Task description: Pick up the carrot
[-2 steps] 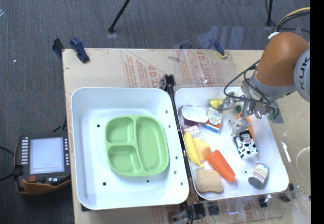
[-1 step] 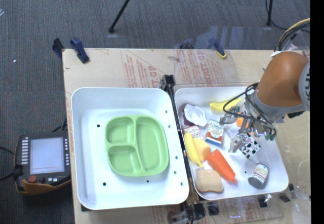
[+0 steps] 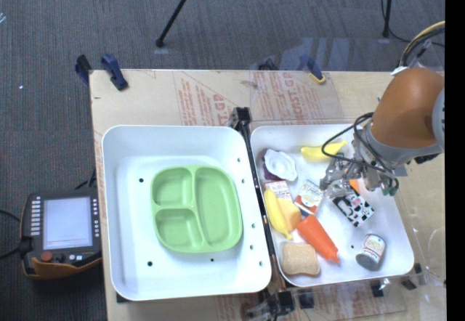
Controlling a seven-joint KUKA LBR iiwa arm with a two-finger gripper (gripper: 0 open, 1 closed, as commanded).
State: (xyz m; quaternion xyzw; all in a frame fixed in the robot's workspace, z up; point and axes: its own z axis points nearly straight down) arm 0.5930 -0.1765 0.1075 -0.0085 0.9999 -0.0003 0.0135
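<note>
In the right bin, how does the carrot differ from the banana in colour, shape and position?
The carrot is orange, while the banana is yellow. The carrot is straight and tapers to a point; the banana is gently curved. The carrot lies near the front of the right bin, beside a slice of bread; the banana lies at the back, near the gripper. Both rest loose in the same bin.

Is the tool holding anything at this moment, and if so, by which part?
Cannot be told. The tool hovers over the right bin with its tips blurred amid clutter. The carrot lies apart from it, on the bin floor.
</note>
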